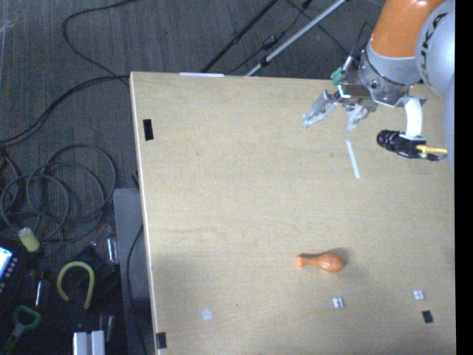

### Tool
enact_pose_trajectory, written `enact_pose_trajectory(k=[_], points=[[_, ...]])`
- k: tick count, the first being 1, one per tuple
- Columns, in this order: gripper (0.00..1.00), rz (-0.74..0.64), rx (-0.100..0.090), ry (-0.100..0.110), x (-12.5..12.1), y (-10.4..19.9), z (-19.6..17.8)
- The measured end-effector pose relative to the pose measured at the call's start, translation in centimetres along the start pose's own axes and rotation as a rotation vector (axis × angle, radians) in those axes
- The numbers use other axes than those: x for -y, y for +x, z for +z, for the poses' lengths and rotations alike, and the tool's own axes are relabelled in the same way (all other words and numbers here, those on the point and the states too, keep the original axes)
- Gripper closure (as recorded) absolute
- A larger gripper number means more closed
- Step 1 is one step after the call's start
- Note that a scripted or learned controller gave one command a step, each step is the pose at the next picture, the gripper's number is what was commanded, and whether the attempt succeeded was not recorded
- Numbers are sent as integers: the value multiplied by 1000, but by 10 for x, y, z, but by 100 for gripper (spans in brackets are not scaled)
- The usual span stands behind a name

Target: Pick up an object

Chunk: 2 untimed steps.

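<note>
Two fingers spread, hand (pixel 335 117) empty, orange object (pixel 322 261) well apart

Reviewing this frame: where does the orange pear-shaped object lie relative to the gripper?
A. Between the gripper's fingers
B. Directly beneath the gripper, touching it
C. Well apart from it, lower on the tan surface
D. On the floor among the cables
C. The orange object rests on the tan surface toward the bottom of the view, while the gripper is near the top right with nothing between its spread fingers.
</note>
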<state>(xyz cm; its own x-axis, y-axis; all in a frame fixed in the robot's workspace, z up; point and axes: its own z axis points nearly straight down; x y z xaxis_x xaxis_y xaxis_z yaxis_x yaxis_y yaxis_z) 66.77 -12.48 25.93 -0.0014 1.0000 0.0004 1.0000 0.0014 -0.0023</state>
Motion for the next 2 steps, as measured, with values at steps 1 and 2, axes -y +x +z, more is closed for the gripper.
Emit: enact_pose_trajectory(k=[1,2], points=[[0,250,1,2,0,-42,74],[0,88,3,1,0,-76,176]])
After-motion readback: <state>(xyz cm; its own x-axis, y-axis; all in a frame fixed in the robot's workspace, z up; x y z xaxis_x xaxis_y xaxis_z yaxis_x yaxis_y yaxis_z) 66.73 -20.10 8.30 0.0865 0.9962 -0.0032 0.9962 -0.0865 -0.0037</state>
